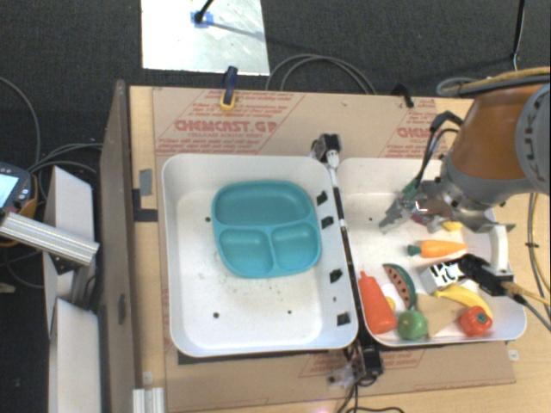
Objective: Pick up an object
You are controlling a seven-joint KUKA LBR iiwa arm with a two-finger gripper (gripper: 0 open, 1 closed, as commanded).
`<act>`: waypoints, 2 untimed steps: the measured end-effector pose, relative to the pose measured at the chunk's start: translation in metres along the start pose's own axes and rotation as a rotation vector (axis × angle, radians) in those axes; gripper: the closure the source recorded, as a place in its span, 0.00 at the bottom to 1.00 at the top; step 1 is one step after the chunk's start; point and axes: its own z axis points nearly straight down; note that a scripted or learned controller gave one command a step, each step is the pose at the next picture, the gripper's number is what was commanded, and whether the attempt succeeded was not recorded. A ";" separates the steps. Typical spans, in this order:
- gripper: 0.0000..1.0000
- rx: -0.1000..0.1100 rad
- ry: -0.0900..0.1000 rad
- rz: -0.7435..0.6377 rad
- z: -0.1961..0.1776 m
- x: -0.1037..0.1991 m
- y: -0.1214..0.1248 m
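Bench: cardboard-covered top (258,123) bore two white bins side by side, with dark floor and cables beyond its far edge.
Left bin: left bin (185,256) held a teal divided tray (265,229) lying flat near its middle.
Right bin: right bin (366,200) carried the toy food, all crowded into its near right part: an orange carrot (439,249), a watermelon slice (399,282), a red-orange bottle shape (375,304), a green round fruit (412,324), a yellow banana (461,294) and a red tomato (474,319).
Arm: reached in from the right, its gripper (405,212) low over the bare far part of the right bin, well apart from most of the pile and nearest the carrot.
Jaws: could not be told whether spread or pressed together; nothing was seen between them.
Step in hand: apparently the approach, with no item lifted yet.
Next move: likely called for shifting nearer and rightward, to centre over one piece such as the carrot before descending.
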 end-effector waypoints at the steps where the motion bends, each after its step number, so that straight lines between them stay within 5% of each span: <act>1: 0.00 0.006 -0.001 0.008 0.102 -0.062 -0.039; 2: 1.00 -0.001 0.000 0.002 0.087 -0.058 -0.036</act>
